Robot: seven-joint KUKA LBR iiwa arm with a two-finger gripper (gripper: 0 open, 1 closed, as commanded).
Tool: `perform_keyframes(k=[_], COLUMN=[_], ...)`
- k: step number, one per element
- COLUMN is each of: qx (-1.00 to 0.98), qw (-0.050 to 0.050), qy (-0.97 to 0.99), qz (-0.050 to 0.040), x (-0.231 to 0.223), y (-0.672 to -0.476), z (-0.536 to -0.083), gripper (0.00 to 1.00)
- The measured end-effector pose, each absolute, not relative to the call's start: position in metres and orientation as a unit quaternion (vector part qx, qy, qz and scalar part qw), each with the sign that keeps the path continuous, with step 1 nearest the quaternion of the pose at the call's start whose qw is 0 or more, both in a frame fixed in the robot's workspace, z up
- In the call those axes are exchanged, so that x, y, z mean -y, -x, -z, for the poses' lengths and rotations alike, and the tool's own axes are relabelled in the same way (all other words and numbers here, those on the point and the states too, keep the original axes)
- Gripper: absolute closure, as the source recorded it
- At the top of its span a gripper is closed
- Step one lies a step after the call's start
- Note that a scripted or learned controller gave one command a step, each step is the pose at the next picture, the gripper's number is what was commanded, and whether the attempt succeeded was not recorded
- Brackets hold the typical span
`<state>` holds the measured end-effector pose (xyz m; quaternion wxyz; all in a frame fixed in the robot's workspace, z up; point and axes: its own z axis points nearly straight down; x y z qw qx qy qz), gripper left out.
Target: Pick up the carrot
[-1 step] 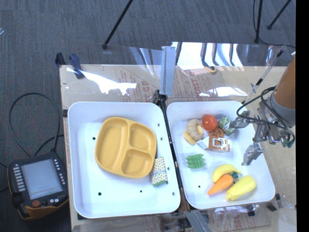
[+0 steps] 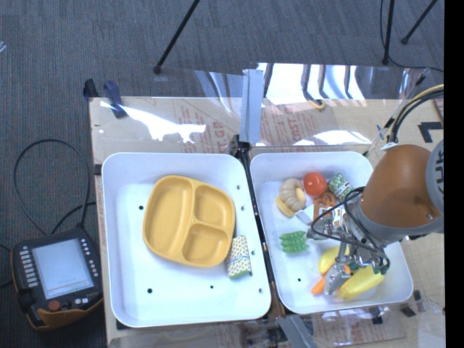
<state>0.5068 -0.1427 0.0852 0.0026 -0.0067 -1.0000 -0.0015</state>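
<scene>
My own wrist hides most of the carrot [image 2: 319,288]; just its orange tip pokes out at seven o'clock. My gripper [image 2: 339,275] is too blurred to read.

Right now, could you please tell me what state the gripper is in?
Two-finger gripper: low in the right white bin, at the small orange carrot beside the yellow banana; open or closed cannot be told.

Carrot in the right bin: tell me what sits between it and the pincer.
Nothing visible does. The pincer is right down at the carrot, whose orange tip pokes out beside it. A yellow banana-like piece lies close on the other side, not between them.
</scene>
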Motion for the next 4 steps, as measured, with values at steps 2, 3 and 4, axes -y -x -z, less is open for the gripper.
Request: perform_keyframes(k=[2,3,4], qx=[1.0,0.999,0.999], qw=[-0.002,-0.001,-0.002], qy=[-0.008,0.049,0.042], qz=[0.0009,0.0004,0.0007], x=[0.088,0.136,0.12], y=[-0.478,-0.518,-0.477], z=[-0.088,-0.137,-0.087], gripper=[0.0,0.0,0.0])
